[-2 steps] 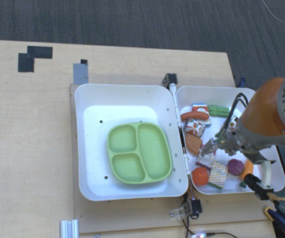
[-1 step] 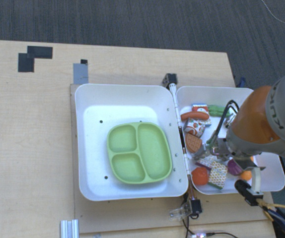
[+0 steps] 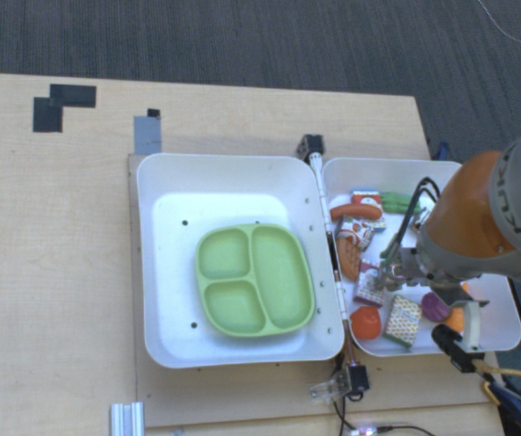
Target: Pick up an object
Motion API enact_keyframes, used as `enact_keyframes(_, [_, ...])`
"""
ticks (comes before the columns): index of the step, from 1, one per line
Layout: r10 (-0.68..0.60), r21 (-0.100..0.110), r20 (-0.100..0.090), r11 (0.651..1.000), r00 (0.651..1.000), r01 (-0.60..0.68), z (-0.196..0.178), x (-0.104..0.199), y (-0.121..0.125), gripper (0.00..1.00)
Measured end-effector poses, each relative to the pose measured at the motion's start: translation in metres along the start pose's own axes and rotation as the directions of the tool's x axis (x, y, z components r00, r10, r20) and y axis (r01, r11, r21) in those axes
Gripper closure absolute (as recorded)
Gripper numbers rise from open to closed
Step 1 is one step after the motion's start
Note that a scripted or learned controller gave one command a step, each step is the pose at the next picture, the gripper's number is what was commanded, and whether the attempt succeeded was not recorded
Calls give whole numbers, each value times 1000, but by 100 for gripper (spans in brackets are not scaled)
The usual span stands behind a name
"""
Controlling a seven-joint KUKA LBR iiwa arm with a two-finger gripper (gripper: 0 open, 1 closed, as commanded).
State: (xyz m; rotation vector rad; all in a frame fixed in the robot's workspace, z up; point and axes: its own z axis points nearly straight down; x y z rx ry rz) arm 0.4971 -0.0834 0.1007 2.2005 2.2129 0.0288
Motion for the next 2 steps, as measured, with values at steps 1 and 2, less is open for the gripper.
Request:
enact_keyframes(1, [1,0,1,1000,1000,-1,0,0,0,0])
enact_keyframes(2, [-4,1,-4,1000,1000,4,-9,2,2,100])
